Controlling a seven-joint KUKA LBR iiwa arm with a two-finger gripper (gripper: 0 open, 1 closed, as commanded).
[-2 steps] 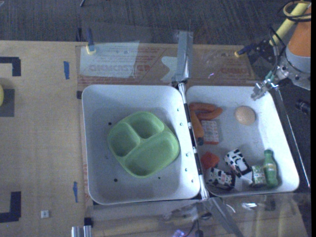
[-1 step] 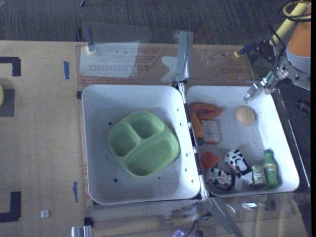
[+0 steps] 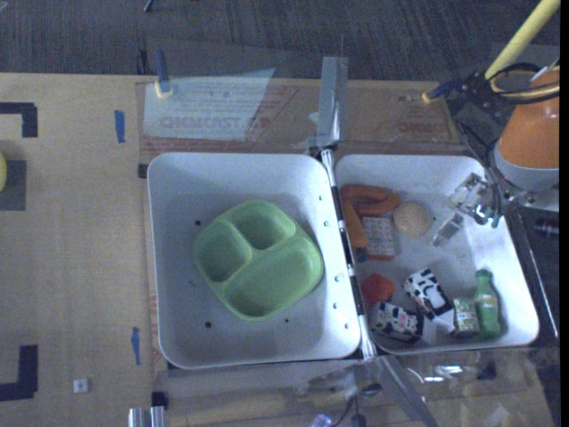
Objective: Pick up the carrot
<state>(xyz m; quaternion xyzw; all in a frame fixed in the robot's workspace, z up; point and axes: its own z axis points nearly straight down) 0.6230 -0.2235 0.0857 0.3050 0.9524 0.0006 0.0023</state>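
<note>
This is looking like a robotics lab. A wooden bench point(image 3: 80, 265) is carrying blue tape marks point(image 3: 119, 124) and black corner markers point(image 3: 21, 118), two white bins point(image 3: 169, 185) are sitting side by side, toy food point(image 3: 371, 199) is lying in one, and cables point(image 3: 498, 78) are trailing over grey carpet point(image 3: 356, 16).

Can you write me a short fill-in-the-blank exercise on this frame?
1. The green divided plate lies in the ____ bin.
2. The carrot lies at the right bin's ____ edge, beside the divider.
3. The hand hangs above the ____ bin.
4. The green bottle is near that bin's lower ____ corner.

Missing words: left; left; right; right
</note>
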